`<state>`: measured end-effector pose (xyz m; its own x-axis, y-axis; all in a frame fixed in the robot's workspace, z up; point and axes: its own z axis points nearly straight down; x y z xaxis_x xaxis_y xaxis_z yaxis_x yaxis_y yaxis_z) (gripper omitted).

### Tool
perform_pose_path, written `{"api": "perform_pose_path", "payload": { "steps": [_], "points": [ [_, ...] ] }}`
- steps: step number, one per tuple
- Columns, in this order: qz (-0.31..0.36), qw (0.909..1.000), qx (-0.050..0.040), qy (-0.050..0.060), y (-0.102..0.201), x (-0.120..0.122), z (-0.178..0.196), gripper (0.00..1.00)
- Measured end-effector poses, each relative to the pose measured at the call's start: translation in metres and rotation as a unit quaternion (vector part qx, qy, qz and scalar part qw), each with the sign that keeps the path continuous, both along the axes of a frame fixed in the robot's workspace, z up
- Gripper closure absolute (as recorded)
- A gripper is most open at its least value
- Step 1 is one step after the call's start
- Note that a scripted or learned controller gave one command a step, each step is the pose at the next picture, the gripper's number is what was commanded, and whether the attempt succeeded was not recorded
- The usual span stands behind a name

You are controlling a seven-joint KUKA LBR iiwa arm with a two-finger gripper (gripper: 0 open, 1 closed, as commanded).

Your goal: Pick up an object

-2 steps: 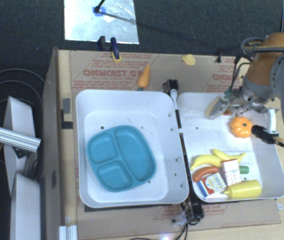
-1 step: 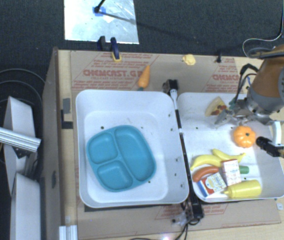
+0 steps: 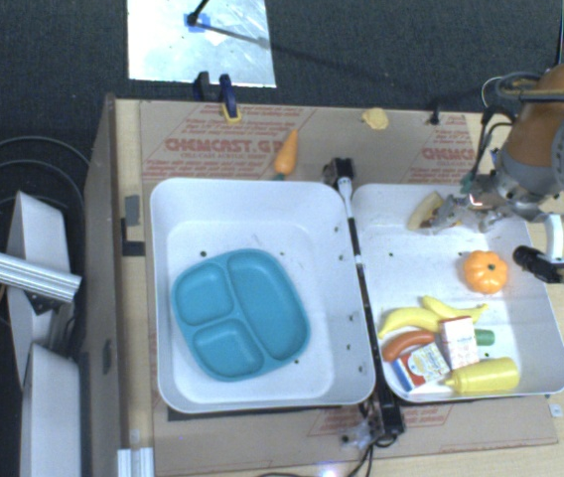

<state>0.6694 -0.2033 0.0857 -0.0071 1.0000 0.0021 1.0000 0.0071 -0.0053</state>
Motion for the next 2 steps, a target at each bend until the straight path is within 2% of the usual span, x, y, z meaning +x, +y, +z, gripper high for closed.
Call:
{"api": "perform_pose_path", "payload": {
  "steps": [1,2],
  "points": [
    [-0.003,1.0000,-0.0011,-0.002,-0.003,-0.048,-0.001,0.00],
    [-0.004,1.0000,-0.0011,-0.002,0.009,-0.082,0.004,0.00]
  ]
}}
